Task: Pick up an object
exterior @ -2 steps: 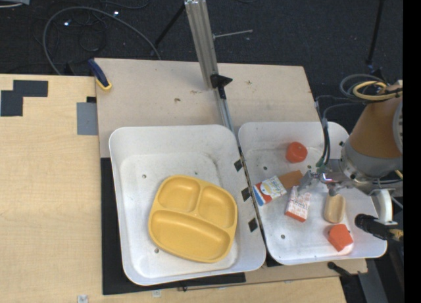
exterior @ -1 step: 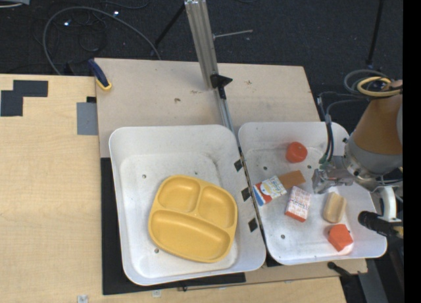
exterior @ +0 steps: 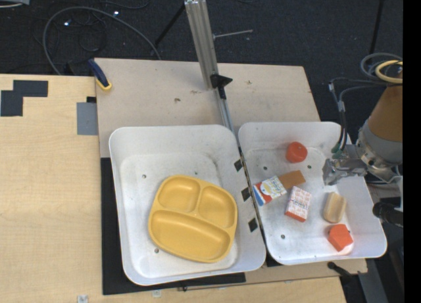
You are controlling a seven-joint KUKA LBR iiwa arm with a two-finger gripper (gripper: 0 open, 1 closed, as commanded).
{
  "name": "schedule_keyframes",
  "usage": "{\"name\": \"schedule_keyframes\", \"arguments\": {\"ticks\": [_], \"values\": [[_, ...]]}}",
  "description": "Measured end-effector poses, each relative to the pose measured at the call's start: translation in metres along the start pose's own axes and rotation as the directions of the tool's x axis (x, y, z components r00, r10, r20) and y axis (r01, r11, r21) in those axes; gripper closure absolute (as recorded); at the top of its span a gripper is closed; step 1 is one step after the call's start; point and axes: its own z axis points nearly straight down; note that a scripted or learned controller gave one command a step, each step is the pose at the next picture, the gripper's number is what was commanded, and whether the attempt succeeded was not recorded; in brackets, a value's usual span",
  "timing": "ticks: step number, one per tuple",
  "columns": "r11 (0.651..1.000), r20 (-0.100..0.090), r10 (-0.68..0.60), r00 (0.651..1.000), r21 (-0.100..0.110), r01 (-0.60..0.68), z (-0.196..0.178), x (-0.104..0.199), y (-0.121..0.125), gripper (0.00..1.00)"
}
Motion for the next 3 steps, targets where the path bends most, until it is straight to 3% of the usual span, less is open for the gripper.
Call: {"name": "schedule_keyframes", "arguments": {"ticks": [1, 2, 3], "values": [[1.000, 0.001, 0.000, 1.000, -0.001, 0.000, -0.063, -0.005, 0.001, 1.00], [1.000, -0.001, -0.001, 1.000, 0.002, 0.001, -0.082, -0.006, 0.002, 1.00], [1.000, -0.002, -0.004, 1.000, 0.004, 0.004, -0.081, 0.045, 0.016, 1.00]]}}
